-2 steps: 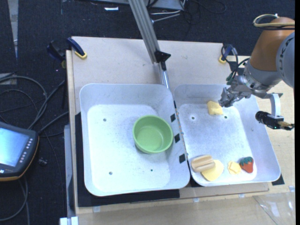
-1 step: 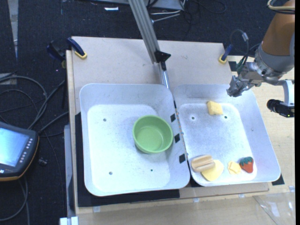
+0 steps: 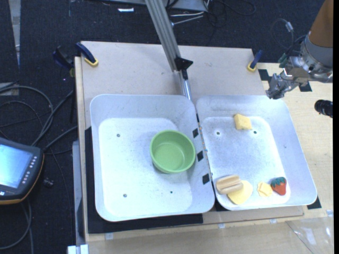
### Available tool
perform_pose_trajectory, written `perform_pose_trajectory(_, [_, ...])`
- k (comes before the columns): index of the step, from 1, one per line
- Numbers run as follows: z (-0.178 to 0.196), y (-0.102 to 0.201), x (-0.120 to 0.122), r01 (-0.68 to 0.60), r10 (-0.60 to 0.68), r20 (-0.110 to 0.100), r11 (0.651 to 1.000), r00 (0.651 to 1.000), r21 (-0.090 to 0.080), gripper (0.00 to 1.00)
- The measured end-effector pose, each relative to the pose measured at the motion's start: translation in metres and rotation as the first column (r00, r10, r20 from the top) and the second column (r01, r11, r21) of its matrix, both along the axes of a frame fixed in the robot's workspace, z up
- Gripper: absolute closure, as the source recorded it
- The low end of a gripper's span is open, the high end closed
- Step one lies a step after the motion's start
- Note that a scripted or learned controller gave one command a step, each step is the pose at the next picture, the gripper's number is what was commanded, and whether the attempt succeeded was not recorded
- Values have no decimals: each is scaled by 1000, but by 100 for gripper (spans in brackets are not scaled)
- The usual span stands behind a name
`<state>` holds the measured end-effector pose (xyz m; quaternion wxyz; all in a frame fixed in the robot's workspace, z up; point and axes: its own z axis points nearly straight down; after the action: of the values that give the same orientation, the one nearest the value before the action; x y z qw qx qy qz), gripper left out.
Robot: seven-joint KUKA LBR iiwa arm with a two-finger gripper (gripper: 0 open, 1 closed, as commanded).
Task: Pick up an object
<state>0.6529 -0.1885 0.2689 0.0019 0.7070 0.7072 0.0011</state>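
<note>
My gripper [image 3: 276, 90] hangs above the far right corner of the right bin [image 3: 296, 147], with nothing visible between its fingers. In that bin a yellow chunk [image 3: 242, 121] lies near the far wall. Along the near wall lie a tan hot-dog-like piece [image 3: 229, 183], a pale yellow flat piece [image 3: 241, 193], a small yellow piece [image 3: 265, 189] and a red strawberry [image 3: 279, 186]. A green bowl [image 3: 172, 151] stands upright in the left bin [image 3: 106, 157], toward its right side.
A slanted metal pole [image 3: 165, 30] runs from the top down to the gap between the bins. Blue and yellow clamps [image 3: 85, 53] grip the board's far corners. A tablet [image 3: 16, 168] lies off the bench on the left.
</note>
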Motion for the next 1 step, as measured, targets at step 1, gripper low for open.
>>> perform_pose_trajectory(1, [22,0,0,0,0,-2,1000,1000,1,100])
